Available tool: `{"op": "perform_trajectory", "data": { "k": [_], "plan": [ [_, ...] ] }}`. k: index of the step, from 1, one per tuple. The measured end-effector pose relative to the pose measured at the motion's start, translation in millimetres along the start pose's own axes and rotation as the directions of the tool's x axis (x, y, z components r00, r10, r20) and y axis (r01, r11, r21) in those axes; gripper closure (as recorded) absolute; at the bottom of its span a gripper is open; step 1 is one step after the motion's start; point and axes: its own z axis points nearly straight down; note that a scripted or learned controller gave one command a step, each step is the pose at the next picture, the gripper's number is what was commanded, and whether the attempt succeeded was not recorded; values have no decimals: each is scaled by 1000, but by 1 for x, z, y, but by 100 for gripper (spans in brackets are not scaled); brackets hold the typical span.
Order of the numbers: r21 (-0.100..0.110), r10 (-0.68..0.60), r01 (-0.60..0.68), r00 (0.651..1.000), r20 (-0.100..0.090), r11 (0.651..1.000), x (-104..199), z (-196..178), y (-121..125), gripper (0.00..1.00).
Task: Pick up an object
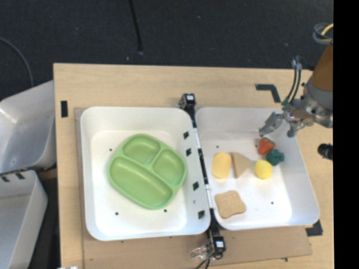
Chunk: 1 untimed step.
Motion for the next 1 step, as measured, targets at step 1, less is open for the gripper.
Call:
{"op": "perform_trajectory", "data": {
  "k": [1],
  "plan": [
    [-14, -4, 4, 1000, 4, 1000, 0, -9, 3, 0]
  ]
}}
